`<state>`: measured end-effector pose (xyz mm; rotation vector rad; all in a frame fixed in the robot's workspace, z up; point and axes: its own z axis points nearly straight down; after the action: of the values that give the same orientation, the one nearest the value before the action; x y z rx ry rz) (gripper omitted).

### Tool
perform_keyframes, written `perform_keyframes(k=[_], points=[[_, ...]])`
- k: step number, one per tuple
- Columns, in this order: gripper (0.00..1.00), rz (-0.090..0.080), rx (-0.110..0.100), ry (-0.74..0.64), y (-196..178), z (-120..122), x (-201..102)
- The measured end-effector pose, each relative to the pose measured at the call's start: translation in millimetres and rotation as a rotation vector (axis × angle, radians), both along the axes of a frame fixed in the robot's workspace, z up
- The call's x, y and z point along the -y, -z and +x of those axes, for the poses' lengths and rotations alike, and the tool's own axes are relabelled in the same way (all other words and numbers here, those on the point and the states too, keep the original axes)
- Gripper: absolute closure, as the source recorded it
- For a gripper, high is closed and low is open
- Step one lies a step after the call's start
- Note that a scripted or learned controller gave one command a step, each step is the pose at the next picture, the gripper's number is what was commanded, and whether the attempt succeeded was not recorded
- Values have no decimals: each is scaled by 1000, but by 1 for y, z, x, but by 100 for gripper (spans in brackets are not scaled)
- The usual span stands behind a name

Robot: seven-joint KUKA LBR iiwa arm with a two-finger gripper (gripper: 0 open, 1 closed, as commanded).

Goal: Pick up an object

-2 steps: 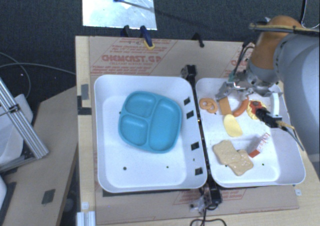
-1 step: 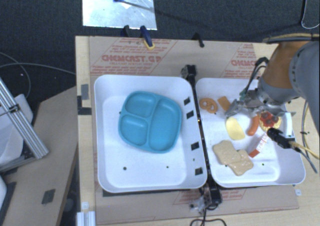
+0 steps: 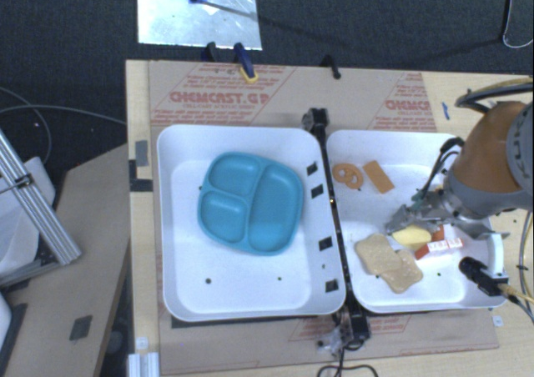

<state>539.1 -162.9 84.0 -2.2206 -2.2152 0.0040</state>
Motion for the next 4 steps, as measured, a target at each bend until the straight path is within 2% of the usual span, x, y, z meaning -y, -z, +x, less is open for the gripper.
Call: perform_keyframes(k=[1, 2, 3, 4], points=[[100, -2, 12, -5, -13, 6, -1], [100, -3, 5, 0, 0, -15, 44], [100, -4, 11, -8, -19, 17, 44], [100, -3, 11, -8, -29, 16, 44]])
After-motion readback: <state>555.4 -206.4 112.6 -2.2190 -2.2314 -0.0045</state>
